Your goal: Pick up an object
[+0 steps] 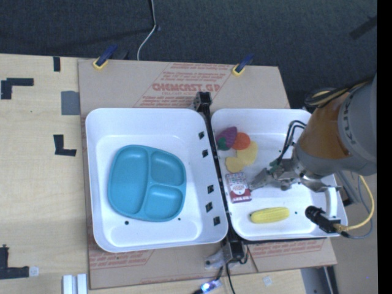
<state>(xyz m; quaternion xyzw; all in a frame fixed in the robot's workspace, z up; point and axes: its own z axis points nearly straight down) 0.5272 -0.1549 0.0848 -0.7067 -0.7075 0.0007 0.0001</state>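
In the right bin (269, 118) lie a yellow corn cob (269, 215), a red and white packet (238, 187), a yellow piece (242, 159), an orange piece (243, 141) and a purple grape bunch with a green patch (226, 137). My gripper (262, 179) hangs low over the bin's middle, pointing left, just right of the packet and above the corn. Nothing shows between its fingers.
The left bin (98, 127) holds a blue divided plate (147, 182). Both bins rest on a cardboard sheet (184, 84) on the wooden bench. The arm's grey body and orange band (324, 136) cover the right bin's right side.
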